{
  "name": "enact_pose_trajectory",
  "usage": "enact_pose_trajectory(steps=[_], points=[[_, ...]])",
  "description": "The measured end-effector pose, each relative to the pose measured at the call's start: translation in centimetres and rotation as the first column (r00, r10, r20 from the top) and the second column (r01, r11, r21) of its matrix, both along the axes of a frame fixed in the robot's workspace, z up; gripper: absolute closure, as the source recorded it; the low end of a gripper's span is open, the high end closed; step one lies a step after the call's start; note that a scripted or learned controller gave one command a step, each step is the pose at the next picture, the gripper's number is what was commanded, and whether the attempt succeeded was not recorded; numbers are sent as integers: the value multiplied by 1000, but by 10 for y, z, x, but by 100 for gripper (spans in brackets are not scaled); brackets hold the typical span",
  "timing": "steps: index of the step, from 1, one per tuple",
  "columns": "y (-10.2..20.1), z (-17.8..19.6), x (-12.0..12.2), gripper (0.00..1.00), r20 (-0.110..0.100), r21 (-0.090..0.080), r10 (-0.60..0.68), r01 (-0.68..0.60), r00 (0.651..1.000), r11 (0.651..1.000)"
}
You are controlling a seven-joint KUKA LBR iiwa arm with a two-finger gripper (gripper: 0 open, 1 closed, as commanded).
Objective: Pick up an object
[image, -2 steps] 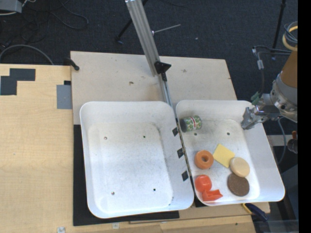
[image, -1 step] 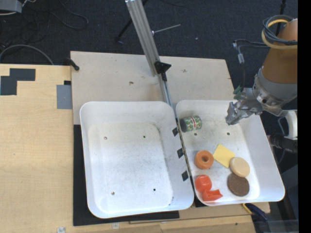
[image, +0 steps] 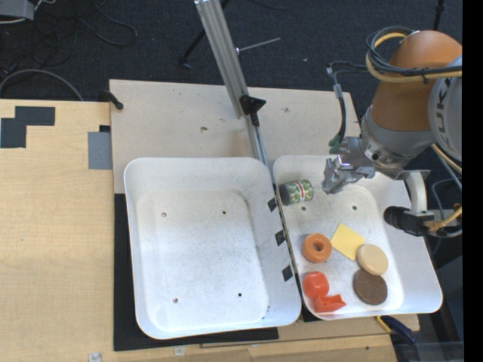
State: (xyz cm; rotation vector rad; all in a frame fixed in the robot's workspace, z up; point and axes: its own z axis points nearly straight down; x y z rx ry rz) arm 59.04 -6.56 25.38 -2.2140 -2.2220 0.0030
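green can (image: 296, 191) lies in right bin (image: 423, 292) — gripper (image: 334, 181) just beside it.

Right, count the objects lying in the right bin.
6: a small green can near the divider, an orange ring, a yellow block, a tan disc, a brown disc, and a red piece at the front. None looks hidden.

Grey arm with orange band reaching in from the right, wrist bent downward, small metal two-finger tool (image: 334, 176) pointing down, nothing between fingers.
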Motion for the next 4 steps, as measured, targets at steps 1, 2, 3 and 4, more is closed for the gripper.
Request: enact_pose_trajectory(steps=[1,2,3,4], points=[[53,-18,14,100,0,0,1,-1,1000,1000],[102,-11,27,100,3,0,0,0,1000,1000],[144,-13,45,100,3,-1,0,0,1000,1000],[143,-13,44,0,2,-3,1,-1,1000,1000]])
